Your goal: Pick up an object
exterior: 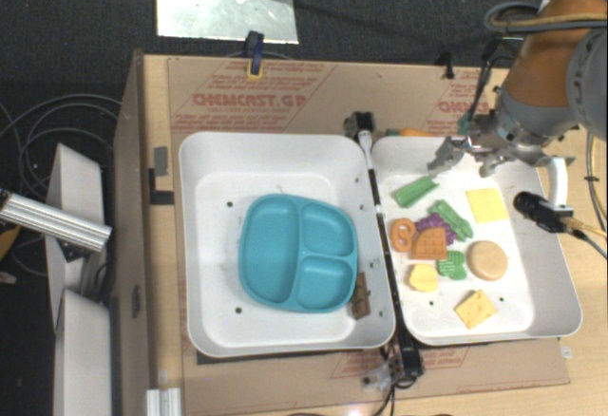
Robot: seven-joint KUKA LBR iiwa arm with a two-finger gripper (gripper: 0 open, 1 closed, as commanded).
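— Hovering where?
— Gripper (467, 154) above right bin's (556, 310) far end, fingers spread, nothing between them.
— Objects?
— Toy foods in that bin: green piece (415, 190) nearest, yellow square (486, 205), round biscuit (487, 260). Blue divided plate (298, 253) in left bin (214, 215).

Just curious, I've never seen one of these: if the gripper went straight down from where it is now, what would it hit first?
Probably the bare floor of the right bin, just above the green piece and the yellow square. The gripper hangs over that gap, though depth is hard to judge.
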